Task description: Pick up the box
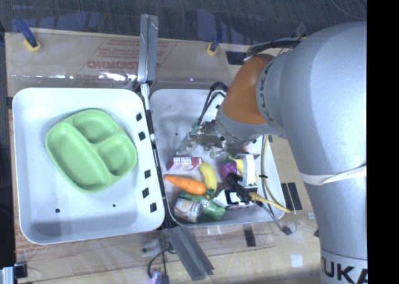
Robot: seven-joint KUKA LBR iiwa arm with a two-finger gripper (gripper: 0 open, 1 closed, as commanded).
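Note:
The box [186, 163] is small, white and pink, and lies flat in the middle of the right bin [163, 109]. My gripper [201, 137] hangs low in that bin, just above and to the right of the box, under the orange wrist band. Nothing shows in its grasp. The arm's bulk hides the bin's right half.
An orange carrot [185, 184], a yellow banana [208, 177], a can [189, 208], a green item [213, 212] and a purple piece [229, 167] crowd around the box at the bin's front. The left bin [37, 214] holds a green divided plate [91, 148].

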